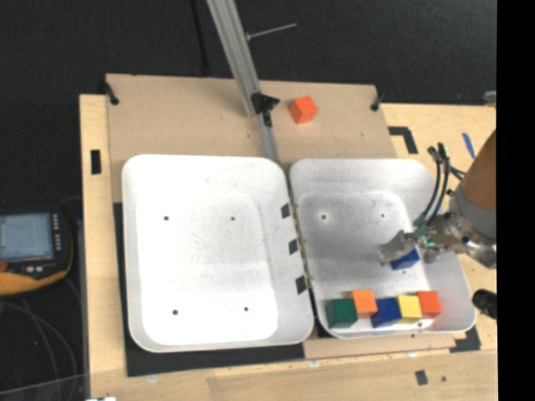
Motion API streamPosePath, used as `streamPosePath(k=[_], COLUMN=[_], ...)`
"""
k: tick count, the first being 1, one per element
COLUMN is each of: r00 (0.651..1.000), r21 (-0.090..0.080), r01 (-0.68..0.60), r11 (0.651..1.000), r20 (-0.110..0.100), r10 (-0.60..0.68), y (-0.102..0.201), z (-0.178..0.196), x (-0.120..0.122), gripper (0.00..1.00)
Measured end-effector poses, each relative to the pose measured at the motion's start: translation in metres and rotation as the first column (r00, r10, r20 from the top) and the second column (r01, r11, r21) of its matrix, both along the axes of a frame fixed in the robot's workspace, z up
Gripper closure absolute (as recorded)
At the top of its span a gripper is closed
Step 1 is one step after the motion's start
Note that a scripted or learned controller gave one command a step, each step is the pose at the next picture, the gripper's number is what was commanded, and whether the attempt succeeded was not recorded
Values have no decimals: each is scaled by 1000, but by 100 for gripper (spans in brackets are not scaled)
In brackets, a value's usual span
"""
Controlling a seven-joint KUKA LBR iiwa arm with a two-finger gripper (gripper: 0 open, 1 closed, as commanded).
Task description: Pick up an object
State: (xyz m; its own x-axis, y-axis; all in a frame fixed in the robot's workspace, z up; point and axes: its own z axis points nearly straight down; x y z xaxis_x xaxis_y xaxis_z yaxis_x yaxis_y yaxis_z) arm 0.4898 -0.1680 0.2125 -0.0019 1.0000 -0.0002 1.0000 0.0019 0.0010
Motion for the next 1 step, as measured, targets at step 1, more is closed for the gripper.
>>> streamPosePath(k=[1], r00=[1000], r21=[-3], r01=[4], r11=[1000], r20=[2], r10=[-4], y=[-43], z=[-117], x=[28], gripper=[0])
